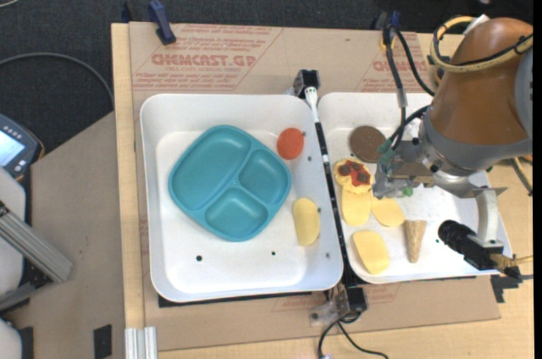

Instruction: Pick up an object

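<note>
My gripper [388,179] hangs low over the middle of the right bin [474,264], under the grey and orange arm. Directly to its left lies a small pizza-like piece [352,173] with red spots. A brown disc [367,142] sits just behind the gripper. Below it lie two pale yellow pieces [356,208] [389,214], a yellow block [370,251] and a tan cone [414,240]. Nothing shows held in the gripper, and the arm hides the bin's right half.
The left bin [161,205] holds a teal divided plate [229,182], an orange-red ball [290,143] and a yellow lemon-shaped piece [306,221]. A black-rimmed divider [320,146] runs between the bins. Cardboard [203,57] lies behind them.
</note>
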Robot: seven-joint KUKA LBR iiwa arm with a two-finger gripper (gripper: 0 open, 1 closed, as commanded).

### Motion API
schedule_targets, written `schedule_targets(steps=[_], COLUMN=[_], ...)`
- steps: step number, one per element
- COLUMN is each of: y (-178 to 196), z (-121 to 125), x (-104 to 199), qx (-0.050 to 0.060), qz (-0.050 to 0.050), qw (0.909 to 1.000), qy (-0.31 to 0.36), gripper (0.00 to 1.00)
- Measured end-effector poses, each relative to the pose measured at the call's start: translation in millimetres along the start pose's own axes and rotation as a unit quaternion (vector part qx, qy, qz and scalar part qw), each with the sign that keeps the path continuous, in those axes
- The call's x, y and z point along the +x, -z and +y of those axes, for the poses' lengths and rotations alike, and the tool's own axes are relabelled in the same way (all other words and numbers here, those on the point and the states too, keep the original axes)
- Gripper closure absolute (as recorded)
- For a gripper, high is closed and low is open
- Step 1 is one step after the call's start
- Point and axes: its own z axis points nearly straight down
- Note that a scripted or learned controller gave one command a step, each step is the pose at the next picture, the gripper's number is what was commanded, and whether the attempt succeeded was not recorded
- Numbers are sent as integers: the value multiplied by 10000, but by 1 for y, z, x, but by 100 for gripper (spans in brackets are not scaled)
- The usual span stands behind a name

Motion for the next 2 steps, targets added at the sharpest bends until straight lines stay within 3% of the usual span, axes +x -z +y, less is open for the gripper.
schedule_targets(steps=[1,2], y=[5,16], z=[-6,-5], x=[73,69], qx=[-39,-56], qz=[41,33], qw=[9999,9999], qy=[114,80], gripper=[100,100])
